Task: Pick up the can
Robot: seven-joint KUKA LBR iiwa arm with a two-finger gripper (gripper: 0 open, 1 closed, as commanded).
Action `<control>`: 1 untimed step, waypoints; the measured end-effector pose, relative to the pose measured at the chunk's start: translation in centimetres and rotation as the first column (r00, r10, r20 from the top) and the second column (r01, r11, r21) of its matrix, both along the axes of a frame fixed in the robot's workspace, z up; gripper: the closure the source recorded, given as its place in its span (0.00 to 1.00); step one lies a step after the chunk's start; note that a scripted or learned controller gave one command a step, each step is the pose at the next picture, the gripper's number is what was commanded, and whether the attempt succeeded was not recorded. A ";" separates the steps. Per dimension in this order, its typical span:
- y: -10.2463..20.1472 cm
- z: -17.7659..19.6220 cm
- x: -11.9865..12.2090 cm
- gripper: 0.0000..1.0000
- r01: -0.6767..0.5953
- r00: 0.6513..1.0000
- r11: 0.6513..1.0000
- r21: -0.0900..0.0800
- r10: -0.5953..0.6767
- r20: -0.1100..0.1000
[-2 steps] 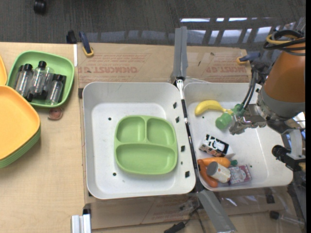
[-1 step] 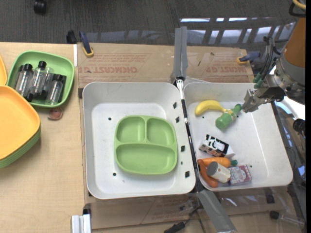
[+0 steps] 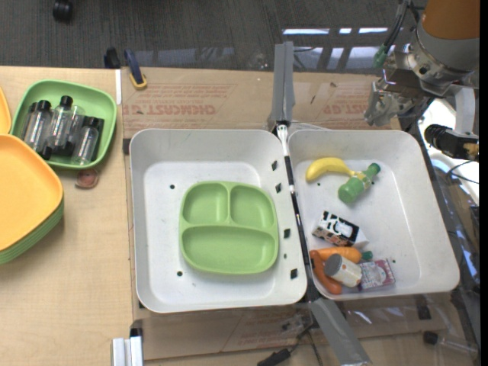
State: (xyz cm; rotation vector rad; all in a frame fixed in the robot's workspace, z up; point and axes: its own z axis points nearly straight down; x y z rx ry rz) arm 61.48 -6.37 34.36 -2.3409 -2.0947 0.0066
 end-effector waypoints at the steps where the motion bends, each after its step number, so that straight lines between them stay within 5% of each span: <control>1: 0.7 -7.8 3.4 1.00 0.008 1.000 1.000 0.000 -0.008 0.000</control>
